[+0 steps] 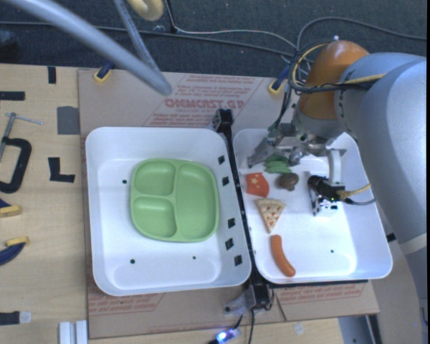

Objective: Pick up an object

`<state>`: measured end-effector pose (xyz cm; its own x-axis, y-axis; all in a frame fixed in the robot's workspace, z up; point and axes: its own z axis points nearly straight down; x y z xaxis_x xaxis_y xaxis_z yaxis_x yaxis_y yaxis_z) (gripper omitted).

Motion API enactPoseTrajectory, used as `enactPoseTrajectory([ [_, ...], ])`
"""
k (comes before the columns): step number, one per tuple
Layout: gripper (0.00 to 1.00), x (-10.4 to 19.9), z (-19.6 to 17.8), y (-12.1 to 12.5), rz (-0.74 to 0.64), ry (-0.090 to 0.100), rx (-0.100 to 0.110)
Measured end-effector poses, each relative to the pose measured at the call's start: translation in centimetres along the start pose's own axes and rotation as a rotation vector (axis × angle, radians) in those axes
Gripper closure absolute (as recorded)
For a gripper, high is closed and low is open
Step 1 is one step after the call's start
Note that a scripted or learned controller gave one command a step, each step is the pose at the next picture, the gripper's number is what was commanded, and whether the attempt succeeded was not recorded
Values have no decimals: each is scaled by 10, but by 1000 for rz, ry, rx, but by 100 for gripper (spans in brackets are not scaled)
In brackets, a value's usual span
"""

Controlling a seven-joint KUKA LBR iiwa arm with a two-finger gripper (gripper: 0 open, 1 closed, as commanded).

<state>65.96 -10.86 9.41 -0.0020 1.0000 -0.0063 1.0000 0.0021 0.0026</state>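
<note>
While the pincer (278, 154), grip unclear, hovers over a green item (277, 167), strawberry (256, 185), pizza slice (270, 213) and sausage (282, 256) lie nearby.

Both bins (100, 192) are white. A pale green divided plate (175, 198) lies in the left one. The right one holds a red-orange sausage (282, 255), a tan pizza slice (271, 213) speckled red, a red wedge (256, 185), a brown lump (287, 181) and a dark green piece (277, 167). The arm (387, 120) is grey with an orange band (330, 63).

Bench (36, 264) (cardboard-topped) with two bins (100, 213)
</note>
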Motion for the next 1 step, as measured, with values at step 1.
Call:
enactPoseTrajectory([
  [1, 100, 1, -13, 1, -1, 3, -3],
])
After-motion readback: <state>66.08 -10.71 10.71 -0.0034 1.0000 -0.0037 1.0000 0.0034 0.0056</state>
